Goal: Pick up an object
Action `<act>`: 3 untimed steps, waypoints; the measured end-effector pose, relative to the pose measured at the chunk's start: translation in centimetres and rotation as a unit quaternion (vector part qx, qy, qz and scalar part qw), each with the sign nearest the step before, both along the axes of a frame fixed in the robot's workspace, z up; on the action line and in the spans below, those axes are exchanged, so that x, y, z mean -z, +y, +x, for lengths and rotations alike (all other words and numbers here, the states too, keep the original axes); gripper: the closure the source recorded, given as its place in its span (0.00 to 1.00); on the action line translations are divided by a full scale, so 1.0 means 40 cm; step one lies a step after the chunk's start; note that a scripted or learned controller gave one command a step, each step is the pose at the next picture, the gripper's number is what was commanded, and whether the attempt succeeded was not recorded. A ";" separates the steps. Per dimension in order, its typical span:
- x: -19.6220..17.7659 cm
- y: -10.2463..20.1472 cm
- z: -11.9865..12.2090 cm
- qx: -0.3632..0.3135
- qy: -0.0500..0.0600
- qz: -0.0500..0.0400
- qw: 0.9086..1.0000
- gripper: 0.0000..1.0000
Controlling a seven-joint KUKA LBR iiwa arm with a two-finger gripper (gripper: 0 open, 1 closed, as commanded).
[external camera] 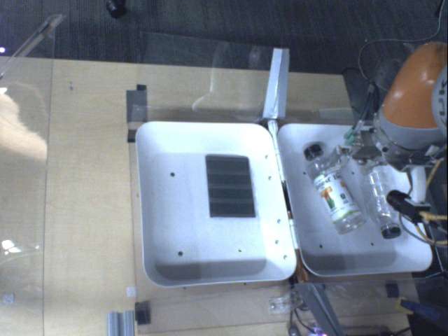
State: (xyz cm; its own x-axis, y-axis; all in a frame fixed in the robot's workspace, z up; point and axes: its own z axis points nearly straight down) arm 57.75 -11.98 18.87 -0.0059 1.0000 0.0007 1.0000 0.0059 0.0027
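Bottles, two clear ones, are lying in the right white bin (420, 261) — labelled bottle (334, 193) and plain bottle (382, 200) — dark ribbed pad (229, 185) in the left bin (157, 187), pale wood desk (77, 208), dark carpet (210, 9) behind, arm (413, 96) over the right bin.

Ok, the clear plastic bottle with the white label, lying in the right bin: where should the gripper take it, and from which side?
Probably across the labelled middle of the clear plastic bottle with the white label, coming straight down from above. It lies flat and slanted in the right white bin, black cap toward the far left, so turning the gripper to close across its width should help.
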 end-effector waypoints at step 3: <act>0.221 -0.034 0.001 -0.086 -0.008 -0.001 0.996 1.00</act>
State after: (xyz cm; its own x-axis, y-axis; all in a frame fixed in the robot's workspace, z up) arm 57.80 -13.34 10.04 -0.1776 0.9841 -0.0028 0.9839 0.1776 0.0178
